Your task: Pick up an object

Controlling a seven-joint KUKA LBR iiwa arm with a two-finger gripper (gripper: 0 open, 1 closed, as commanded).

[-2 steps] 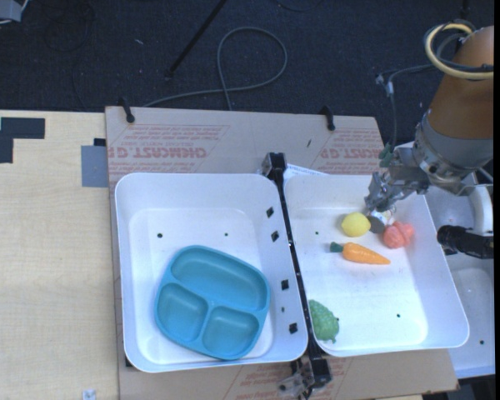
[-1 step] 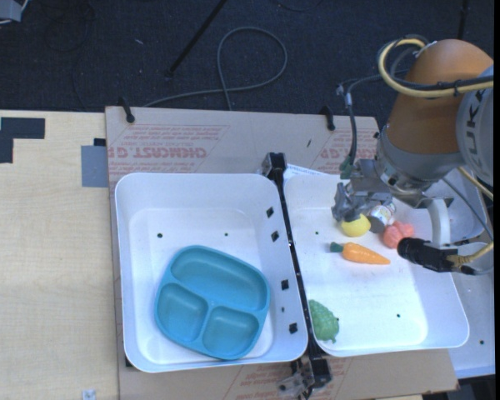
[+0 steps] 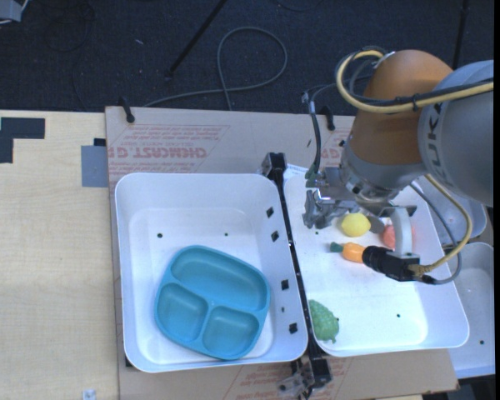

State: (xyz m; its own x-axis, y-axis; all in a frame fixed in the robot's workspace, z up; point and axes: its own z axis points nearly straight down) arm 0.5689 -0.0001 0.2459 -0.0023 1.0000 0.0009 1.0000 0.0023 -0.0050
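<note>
Pincer (image 3: 317, 215) hangs low beside the lemon (image 3: 355, 224); I cannot tell its opening. Centre over the lemon before closing.

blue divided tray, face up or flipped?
Face up. The blue tray lies flat in the left bin, its three hollow compartments open toward the camera.

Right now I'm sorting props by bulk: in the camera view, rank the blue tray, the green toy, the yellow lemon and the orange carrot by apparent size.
1. blue tray, by far the largest
2. green toy
3. yellow lemon and orange carrot: too alike to rank, and both are partly hidden by the arm.
</note>
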